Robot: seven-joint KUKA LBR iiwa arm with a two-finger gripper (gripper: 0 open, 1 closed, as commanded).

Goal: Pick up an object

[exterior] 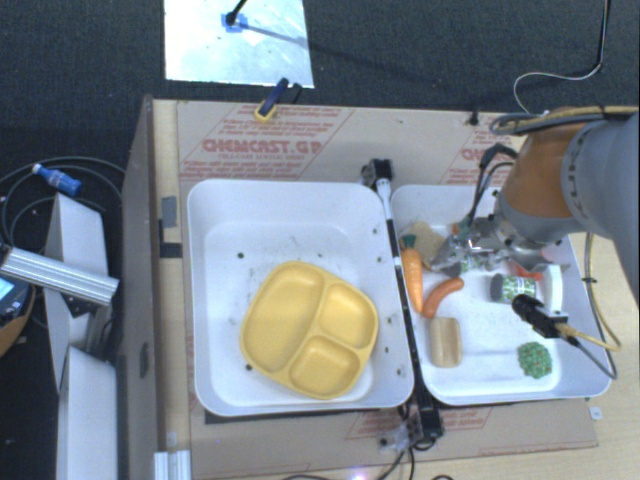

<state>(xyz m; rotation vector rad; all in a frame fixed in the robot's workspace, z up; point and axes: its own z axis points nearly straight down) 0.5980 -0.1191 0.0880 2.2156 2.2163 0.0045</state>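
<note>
The grey arm (pixel 590 183) reaches in from the right, its orange band over the far edge of the right bin (pixel 500 393). The hand (pixel 460 258) sits low over the far-left part of that bin. Its tip is lost in a clutter of metal and cable, so I cannot tell whether it is released or clenched, and nothing can be seen grasped in it.

The pickable things lie around it in the right bin:
- A carrot (pixel 412 278) lies along the left wall, pointing toward the near side.
- A curved orange sausage (pixel 443 293) is just beside the carrot, near the hand's tip.
- A pale tan piece (pixel 425 240) is at the far-left corner, close to the hand.
- A tan bread roll (pixel 444 341) lies nearer the front, just below the sausage.
- A small green-and-white can (pixel 513 288) lies on its side right of the hand.
- A broccoli floret (pixel 535 359) is in the near-right corner, well apart from the hand.

The left bin (pixel 215 228) holds one thing — a yellow divided plate (pixel 308 328), lying flat toward its near-right side. Both bins sit on a cardboard-covered counter (pixel 300 138).
</note>
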